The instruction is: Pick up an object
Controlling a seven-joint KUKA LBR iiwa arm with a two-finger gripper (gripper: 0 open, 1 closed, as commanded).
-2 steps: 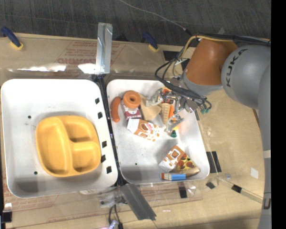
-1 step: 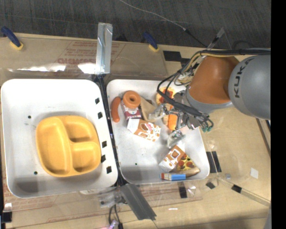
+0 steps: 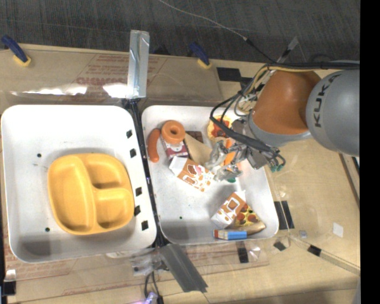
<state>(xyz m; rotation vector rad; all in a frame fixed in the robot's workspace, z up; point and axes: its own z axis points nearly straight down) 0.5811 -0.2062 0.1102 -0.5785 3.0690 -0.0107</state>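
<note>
My gripper point(image 3: 225, 162) reaches down into the right bin point(image 3: 177, 223) near its upper right part, under the orange wrist band. It hangs among a cluster of small toy items point(image 3: 216, 170). An orange donut-like ring point(image 3: 173, 132) and a red sausage point(image 3: 154, 144) lie at the bin's upper left. A patterned carton point(image 3: 191, 173) lies in the middle. A second small carton point(image 3: 228, 209) sits by a pizza slice point(image 3: 249, 220) at the lower right, with a blue and orange tube point(image 3: 231, 234) along the bottom wall.
The left bin point(image 3: 19, 132) holds a yellow divided tray point(image 3: 90, 192). A dark divider runs between the two bins. Cables loop from the wrist over the right bin's upper right corner. Blue clamps hold the cardboard at the back edge.
</note>
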